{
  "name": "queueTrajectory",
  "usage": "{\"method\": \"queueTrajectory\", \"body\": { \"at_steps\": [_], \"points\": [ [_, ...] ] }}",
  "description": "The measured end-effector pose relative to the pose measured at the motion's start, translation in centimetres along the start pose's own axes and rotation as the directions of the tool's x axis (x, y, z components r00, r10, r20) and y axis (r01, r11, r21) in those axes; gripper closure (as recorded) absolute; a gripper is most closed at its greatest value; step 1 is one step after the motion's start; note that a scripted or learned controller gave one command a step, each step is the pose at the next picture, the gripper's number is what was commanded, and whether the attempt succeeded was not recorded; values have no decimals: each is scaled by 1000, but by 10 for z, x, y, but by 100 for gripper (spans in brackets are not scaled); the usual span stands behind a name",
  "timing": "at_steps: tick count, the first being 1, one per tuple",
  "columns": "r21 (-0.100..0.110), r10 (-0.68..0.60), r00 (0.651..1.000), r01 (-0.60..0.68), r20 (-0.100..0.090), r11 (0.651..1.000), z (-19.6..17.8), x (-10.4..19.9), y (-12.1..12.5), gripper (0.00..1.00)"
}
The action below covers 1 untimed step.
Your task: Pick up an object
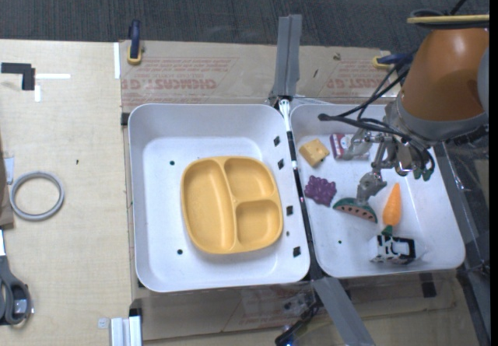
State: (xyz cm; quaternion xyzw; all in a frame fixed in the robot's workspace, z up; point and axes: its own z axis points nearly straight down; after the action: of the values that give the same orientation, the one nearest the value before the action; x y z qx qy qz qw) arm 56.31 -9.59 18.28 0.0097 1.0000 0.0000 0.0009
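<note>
1. Pale wood forms the bench top [70, 127], and two shallow white bins are set on it side by side, with dark floor seen beyond its far edge.
2. From the right, the grey arm [447, 76] with its orange band is reached in over the right bin [436, 255], and the gripper [372, 183] is hung low inside that bin.
3. Whether the jaws are apart or together cannot be told, since they are seen from above and masked by cables; nothing is seen clamped between them.
4. Just below the jaws, a watermelon slice [355, 210] is lain on the bin floor, seemingly touching or almost touching them.
5. Just to the right of the jaws, an orange carrot [392, 205] is stood roughly on end.
6. Just left of the jaws, a bunch of purple grapes [320, 190] is seen.
7. Up and left of the jaws, a yellow cheese wedge [313, 152] is placed, with a small white and purple packet [339, 144] beside it.
8. Lower, toward the bin's front edge, a black and white toy [393, 249] is found.
9. Well left of the jaws, a yellow divided plate [231, 204] is held in the left bin [156, 142].
10. Farthest left, a grey tape ring [35, 195] and scissors [14, 298] are laid on bare wood.
</note>
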Motion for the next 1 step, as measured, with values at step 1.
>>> {"method": "queueTrajectory", "body": {
  "at_steps": [1],
  "points": [
    [0, 117, 993, -117, 1, 993, 90, 19, -2, 0]
  ]
}}
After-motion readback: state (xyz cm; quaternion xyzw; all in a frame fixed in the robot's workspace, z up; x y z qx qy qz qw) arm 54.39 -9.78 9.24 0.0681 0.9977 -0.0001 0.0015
